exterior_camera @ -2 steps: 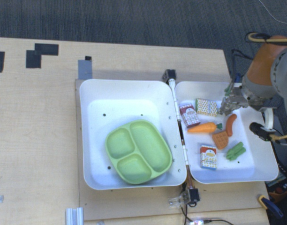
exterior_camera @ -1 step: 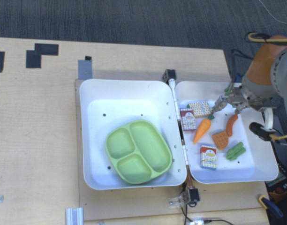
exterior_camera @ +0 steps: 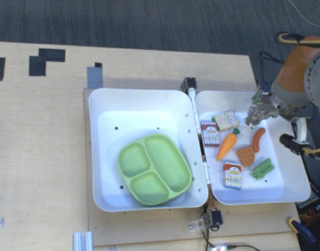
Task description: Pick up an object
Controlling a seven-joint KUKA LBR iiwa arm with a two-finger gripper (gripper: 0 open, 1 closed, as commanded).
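The gripper point(exterior_camera: 254, 116) is being held over the right bin point(exterior_camera: 293, 190), above the sausage point(exterior_camera: 259, 138), probably for grasping; its jaw state cannot be told.

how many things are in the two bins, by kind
Small printed cartons: 3, red-and-white, green-patterned, red-topped
Orange toy carrot: 1
Red toy sausage: 1
Orange waffle-like piece: 1
Green toy vegetable: 1
Green divided plastic plate: 1
Total: 8
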